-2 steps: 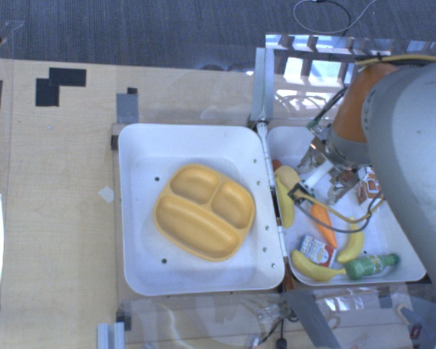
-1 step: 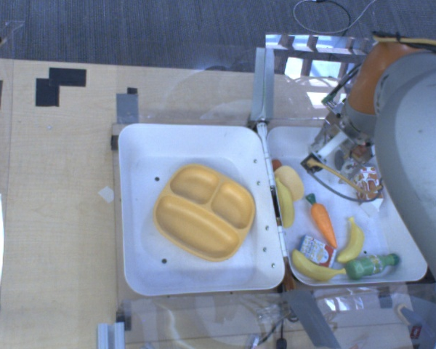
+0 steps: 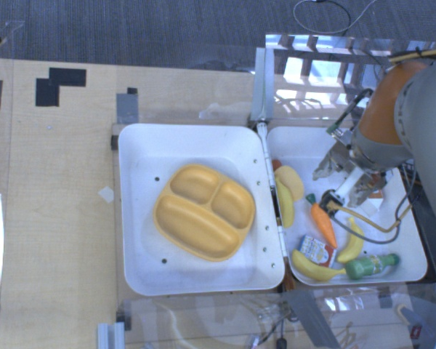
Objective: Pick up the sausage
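My gripper point(image 3: 343, 182) hangs low over the middle of the right bin point(image 3: 305, 145), with the grey arm and its orange band rising to the right. A reddish-brown piece that may be the sausage point(image 3: 378, 187) peeks out just right of the gripper, mostly hidden by it. An orange carrot point(image 3: 323, 225) lies just below the gripper, beside a small black part of the tool.
The right bin also holds yellow bananas point(image 3: 316, 268) point(image 3: 353, 243) point(image 3: 285, 205), a pale yellow fruit point(image 3: 291, 180), a green bottle point(image 3: 371, 265) and a small packet point(image 3: 316, 249). A yellow divided plate point(image 3: 203, 211) lies in the left bin point(image 3: 138, 195). A metal frame point(image 3: 327, 49) stands behind.
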Controlling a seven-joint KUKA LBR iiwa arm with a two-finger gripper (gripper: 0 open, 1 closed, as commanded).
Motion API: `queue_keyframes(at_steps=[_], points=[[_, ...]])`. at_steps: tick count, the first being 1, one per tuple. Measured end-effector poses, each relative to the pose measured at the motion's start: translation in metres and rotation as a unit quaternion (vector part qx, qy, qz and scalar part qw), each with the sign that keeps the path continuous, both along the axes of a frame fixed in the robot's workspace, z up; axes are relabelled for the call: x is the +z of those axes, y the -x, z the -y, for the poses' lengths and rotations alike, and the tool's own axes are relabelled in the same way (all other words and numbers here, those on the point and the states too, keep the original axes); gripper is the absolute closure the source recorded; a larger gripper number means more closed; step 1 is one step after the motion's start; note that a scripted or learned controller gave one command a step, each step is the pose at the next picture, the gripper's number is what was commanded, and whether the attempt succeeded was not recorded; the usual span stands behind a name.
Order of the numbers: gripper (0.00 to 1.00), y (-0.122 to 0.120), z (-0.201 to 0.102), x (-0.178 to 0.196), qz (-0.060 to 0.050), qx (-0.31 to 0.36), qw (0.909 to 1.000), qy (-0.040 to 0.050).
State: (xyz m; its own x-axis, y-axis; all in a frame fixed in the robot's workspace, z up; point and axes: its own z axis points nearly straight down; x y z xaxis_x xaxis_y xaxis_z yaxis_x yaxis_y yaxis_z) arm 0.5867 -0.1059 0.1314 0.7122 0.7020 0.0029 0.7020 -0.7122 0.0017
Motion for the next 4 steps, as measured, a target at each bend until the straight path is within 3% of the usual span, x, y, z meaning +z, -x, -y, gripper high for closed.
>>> queue_keyframes(at_steps=[1,2,3,4], points=[[0.0,-0.055,0.05,-0.042,0.005,-0.025,0.9997,-0.0027],[1.0,-0.055,0.05,-0.031,0.005,-0.021,0.9998,-0.0011],[1.0,-0.06,0.078,-0.042,0.004,0.012,0.9999,-0.0077],[1.0,-0.074,-0.004,-0.043,0.003,0.264,0.9645,0.0015]])
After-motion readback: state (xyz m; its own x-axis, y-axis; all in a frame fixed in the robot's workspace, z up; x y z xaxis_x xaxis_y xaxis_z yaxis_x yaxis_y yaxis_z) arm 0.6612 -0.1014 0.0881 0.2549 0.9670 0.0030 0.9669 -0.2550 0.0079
